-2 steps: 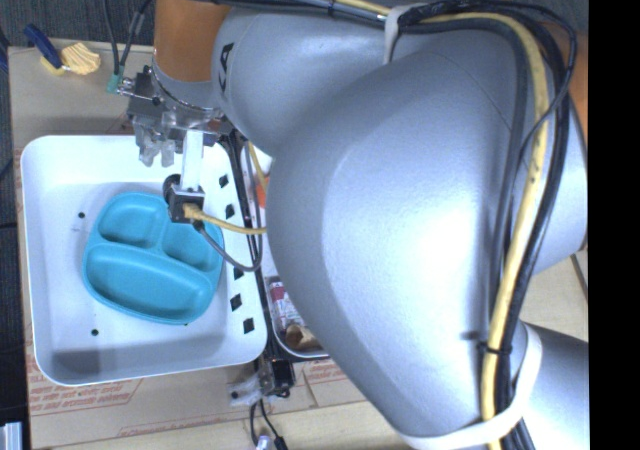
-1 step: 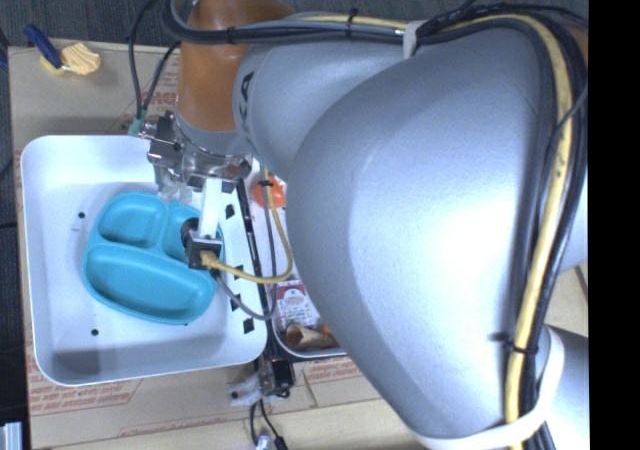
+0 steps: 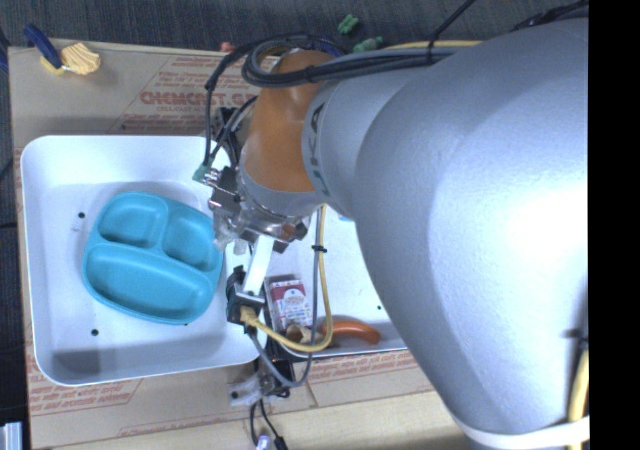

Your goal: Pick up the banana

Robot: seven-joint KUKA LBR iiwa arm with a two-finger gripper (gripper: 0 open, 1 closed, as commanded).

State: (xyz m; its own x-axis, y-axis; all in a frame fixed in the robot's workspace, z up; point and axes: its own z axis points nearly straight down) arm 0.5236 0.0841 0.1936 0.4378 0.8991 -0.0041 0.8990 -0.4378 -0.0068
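Two white bins: side by side.
Left bin (image 3: 40,238): blue divided plate (image 3: 150,258).
Right bin (image 3: 345,276): red box (image 3: 288,300), orange carrot-like piece (image 3: 355,332).
End effector (image 3: 245,228): over shared wall (state cannot be told).
Banana: whereabouts cannot be told.

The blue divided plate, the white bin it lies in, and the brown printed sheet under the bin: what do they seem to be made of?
Blue divided plate: likely moulded plastic, with even colour, rounded ridges and a soft sheen.
White bin: probably plastic too, smooth with rounded corners, though painted metal can't be ruled out.
Brown sheet: looks like cardboard, matte with red print.
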